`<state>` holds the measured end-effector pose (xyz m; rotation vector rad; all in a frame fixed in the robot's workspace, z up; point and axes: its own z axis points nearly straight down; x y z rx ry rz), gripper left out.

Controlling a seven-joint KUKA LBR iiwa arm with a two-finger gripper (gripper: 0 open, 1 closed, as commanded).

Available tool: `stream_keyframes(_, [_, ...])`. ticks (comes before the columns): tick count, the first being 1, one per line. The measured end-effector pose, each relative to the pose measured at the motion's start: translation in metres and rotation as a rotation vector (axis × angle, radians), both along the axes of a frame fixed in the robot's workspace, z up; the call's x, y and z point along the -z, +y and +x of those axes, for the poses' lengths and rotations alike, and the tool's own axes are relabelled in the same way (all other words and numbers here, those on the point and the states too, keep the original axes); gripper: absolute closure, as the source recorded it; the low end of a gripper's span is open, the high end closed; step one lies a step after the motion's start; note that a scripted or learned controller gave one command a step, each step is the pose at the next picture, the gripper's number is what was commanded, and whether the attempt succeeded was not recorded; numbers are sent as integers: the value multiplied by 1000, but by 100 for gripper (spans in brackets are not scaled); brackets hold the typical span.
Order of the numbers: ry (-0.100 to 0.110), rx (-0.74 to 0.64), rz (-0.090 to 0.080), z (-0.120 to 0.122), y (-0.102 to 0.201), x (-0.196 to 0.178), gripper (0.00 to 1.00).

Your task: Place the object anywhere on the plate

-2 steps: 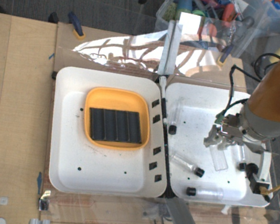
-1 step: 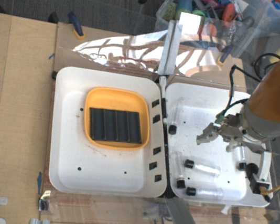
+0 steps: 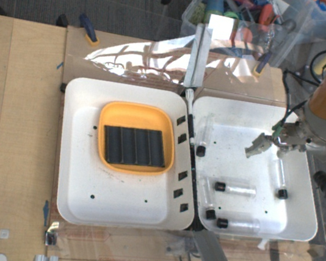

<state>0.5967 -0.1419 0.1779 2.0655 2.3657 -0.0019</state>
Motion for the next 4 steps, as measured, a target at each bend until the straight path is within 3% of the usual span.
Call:
stream_keyframes(1, [0,-46,0,71,-40,-42,0])
stream_keyframes(2, [-1,-76,-1,71,-70,-48,0])
stream_keyframes(4, [2,-201,1,72,-79,-52,0])
